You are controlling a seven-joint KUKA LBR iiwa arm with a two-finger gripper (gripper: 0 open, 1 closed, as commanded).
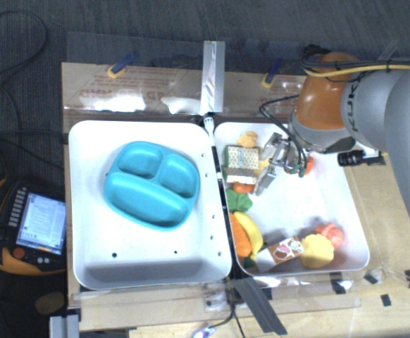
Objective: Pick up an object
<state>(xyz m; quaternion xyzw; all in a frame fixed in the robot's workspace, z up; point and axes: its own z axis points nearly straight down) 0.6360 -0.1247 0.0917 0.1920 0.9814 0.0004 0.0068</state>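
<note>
Camera view: gripper hangs low in the right bin, at ten o'clock there, beside a patterned box; nothing looks lifted, so the pick seems undone, and whether the jaws are spread I cannot tell. Banana and yellow block lie toward six o'clock. A blue divided tray fills the left bin.
</note>
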